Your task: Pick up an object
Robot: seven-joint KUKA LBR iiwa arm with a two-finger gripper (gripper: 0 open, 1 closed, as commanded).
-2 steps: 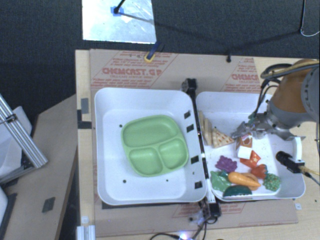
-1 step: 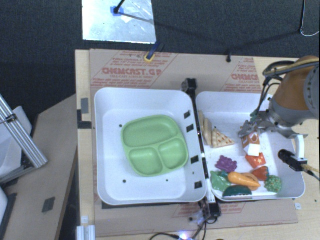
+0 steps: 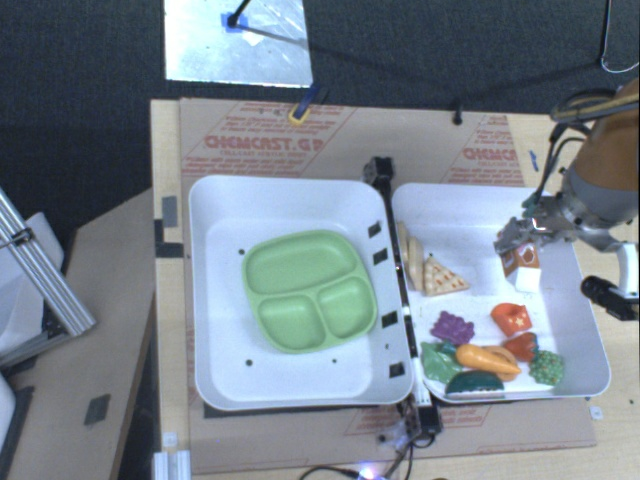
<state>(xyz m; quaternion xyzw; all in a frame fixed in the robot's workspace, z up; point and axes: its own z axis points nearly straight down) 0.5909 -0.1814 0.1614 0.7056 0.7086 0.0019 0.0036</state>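
Note:
My gripper [image 3: 520, 240] hangs over the right bin [image 3: 470, 208], near its right wall. Directly under it, touching or nearly touching, stands a small brown and white carton [image 3: 523, 266]. The view does not settle whether the carton is gripped. Toy foods fill the front of this bin: a tan wedge [image 3: 441, 276], a pale stick [image 3: 412, 253], purple grapes [image 3: 452, 326], a red pepper [image 3: 511, 318], an orange carrot [image 3: 486, 358] and broccoli [image 3: 546, 368].
The left bin [image 3: 215, 228] holds a green divided plate [image 3: 305, 290]. A black divider [image 3: 392, 268] separates the bins. A green leaf [image 3: 434, 360], a dark green piece [image 3: 476, 382] and a red piece [image 3: 521, 346] crowd the right bin's front edge.

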